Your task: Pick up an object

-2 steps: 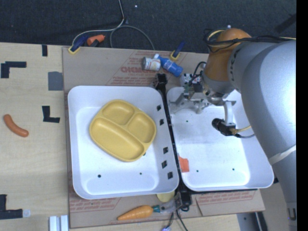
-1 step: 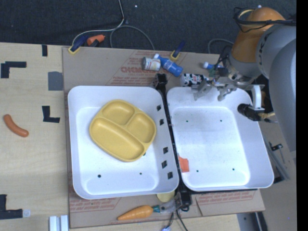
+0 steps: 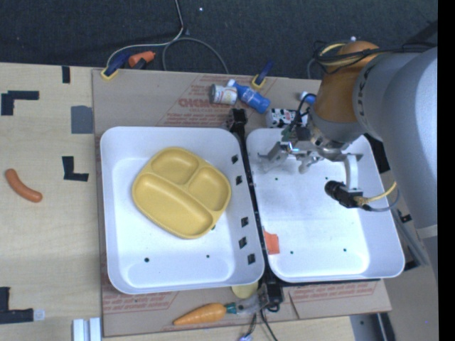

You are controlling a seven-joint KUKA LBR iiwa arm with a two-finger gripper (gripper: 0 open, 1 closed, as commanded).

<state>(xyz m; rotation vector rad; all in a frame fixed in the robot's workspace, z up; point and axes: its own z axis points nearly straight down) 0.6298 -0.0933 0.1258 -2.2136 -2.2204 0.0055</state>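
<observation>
Yellow tray (image 3: 182,190) in white bin (image 3: 114,212); perhaps orange carrot (image 3: 200,314).

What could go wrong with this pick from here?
1. The gripper sits over the right bin, where the only loose thing looks like a small orange piece against the near left wall, so a grab here may well close on nothing.
2. The yellow divided plate lies in the left bin; it is wide and shallow, probably hard to pinch.
3. Reaching across means clearing the divider between the bins.

Even, bright overhead light; soft shadows, slightly grainy picture.
</observation>
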